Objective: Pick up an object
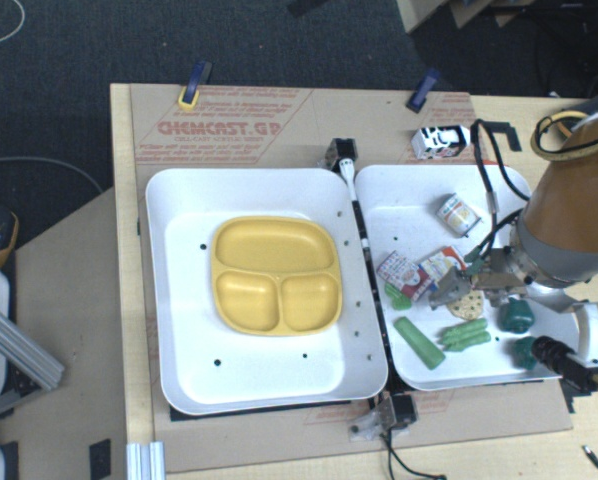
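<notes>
A jumble of small objects lies in the right bin (pixel 379 193): a red-and-white packet (pixel 404 273), a green stick (pixel 419 342), a green pod (pixel 465 337) and a teal ball (pixel 516 315). The gripper (pixel 457 290) hovers low over them; whether it grasps anything, I cannot tell. A yellow divided plate (pixel 276 273) sits in the left bin (pixel 179 298).

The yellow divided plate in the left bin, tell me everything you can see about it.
The yellow divided plate looks like smooth moulded plastic, a rounded rectangle with three compartments: one wide one across the far side and two smaller ones nearer the camera. Nothing lies in them. It sits flat, right way up, near the middle of the left white bin, touching only the bin floor.
</notes>
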`<act>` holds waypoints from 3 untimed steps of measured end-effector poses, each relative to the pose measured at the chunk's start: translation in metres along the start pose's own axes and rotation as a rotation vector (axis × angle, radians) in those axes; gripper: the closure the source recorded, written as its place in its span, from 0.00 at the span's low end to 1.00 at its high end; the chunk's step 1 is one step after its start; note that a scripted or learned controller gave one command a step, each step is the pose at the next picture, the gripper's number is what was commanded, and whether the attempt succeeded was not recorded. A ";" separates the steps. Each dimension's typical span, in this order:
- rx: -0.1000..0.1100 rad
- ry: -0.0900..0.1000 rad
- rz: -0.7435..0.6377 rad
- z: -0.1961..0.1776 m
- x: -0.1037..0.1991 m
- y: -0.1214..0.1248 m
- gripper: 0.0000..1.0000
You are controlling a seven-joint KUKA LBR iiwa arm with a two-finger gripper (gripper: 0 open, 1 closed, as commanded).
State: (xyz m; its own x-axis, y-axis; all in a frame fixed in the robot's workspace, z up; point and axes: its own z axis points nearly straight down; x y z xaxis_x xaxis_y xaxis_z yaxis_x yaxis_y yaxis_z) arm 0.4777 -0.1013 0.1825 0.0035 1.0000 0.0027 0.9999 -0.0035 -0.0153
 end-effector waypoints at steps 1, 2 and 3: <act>-0.014 -0.002 -0.003 -0.006 0.000 0.003 0.00; -0.009 0.000 -0.003 0.055 0.006 0.006 0.00; -0.014 0.003 -0.003 0.097 0.007 0.008 0.00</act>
State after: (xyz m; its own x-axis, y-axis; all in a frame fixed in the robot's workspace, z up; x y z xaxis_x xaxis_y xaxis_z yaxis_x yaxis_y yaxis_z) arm 0.4839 -0.0937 0.0854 0.0005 1.0000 0.0055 1.0000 -0.0004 -0.0010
